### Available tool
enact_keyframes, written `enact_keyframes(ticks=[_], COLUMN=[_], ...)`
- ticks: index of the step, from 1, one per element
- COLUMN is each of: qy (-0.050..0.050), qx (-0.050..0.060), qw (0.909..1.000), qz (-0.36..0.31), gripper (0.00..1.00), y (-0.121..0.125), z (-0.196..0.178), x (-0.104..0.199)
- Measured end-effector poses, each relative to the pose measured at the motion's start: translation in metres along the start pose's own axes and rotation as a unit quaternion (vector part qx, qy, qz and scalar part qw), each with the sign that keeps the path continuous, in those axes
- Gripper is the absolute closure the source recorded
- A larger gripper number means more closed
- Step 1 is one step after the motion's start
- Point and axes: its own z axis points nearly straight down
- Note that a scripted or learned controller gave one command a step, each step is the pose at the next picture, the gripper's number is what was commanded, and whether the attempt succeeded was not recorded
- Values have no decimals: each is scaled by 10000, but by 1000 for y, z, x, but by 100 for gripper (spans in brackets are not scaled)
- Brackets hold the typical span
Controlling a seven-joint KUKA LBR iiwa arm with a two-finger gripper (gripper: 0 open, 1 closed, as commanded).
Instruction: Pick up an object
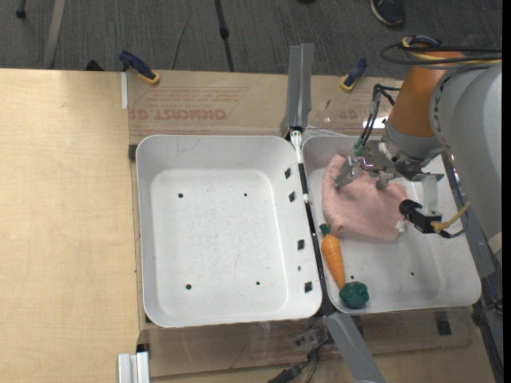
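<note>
Pale wood makes up the counter (64,214) at far left. Next comes the left bin (160,162), white and shallow, with a few dark specks on its floor. The right bin (431,290) sits just beside it, their rims touching along the middle. In that bin an orange carrot (332,258) lies along the left wall, a green lump (354,294) touching its lower end. A pink cloth (363,206) is crumpled toward the back. The jaws (366,172) are spread apart, tips resting on the cloth's upper edge, gripping nothing.
</note>
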Motion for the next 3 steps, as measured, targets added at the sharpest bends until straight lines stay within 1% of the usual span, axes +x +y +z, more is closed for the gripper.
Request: enact_keyframes(ticks=[1, 2, 3], qy=[-12, -12, 7], qx=[4, 3, 13], qw=[10000, 10000, 9991], qz=[-16, -16, -419], gripper=[100, 0, 0], y=[0, 0, -121], z=[-9, -9, 1], x=[0, 0, 8])
